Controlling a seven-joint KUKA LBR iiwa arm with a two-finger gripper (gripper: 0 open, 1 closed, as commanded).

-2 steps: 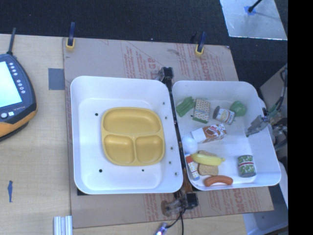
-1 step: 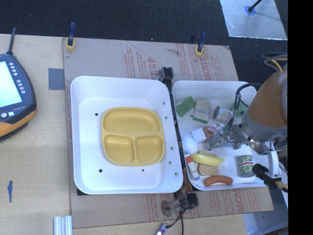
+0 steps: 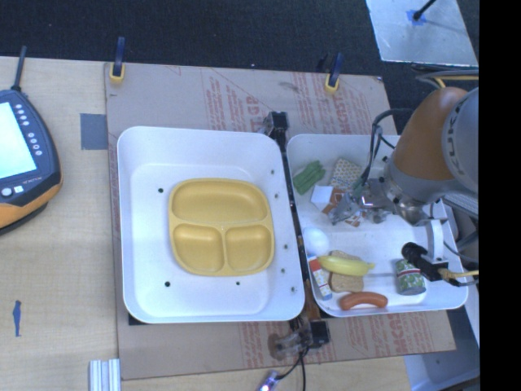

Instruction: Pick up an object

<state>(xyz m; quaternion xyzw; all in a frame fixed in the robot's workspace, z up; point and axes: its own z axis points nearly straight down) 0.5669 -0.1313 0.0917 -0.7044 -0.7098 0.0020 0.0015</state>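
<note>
Two white bins [image 3: 130, 218] sit on taped cardboard [image 3: 236, 96] over dark floor; claw [image 3: 352, 210] state unreadable.

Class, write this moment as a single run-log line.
gripper: low in right bin, beside green item | grasp: unclear | banana, sausage: untouched | yellow tray: left bin

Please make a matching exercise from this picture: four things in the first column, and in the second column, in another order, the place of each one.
Things:
1. yellow divided plate
2. banana
3. sausage
4. green piece

Places:
A. right bin, near its front edge
B. right bin, upper left part
C. middle of the left bin
D. right bin, just above the sausage

Pairs: 1-C, 2-D, 3-A, 4-B
</note>
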